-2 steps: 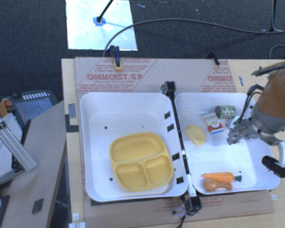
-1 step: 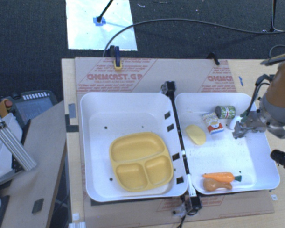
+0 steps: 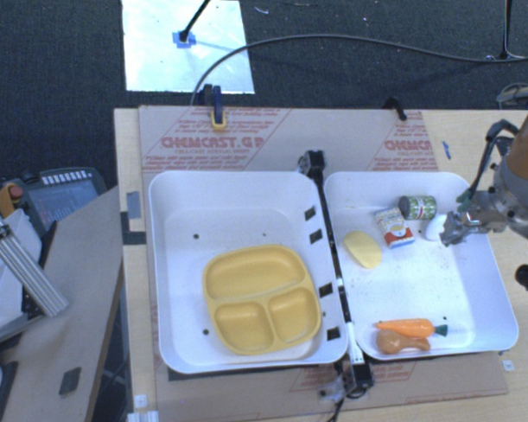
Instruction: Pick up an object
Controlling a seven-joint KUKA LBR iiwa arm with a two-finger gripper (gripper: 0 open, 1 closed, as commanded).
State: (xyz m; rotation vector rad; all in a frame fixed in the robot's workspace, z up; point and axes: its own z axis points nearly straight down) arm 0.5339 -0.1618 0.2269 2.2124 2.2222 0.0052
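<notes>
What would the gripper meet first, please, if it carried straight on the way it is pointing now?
Probably the small white object just ahead of the gripper, beside the green can. Height is hard to judge from above, so it might pass over.

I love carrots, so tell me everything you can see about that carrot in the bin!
The carrot is a toy, probably smooth plastic: a bright orange body with a small green stem end. It lies flat on its side, lengthwise across the front part of the right bin, green end pointing right. A tan, pear-like toy lies right against its front side and looks to be touching it. The gripper is farther back in the bin, well away from the carrot.
</notes>
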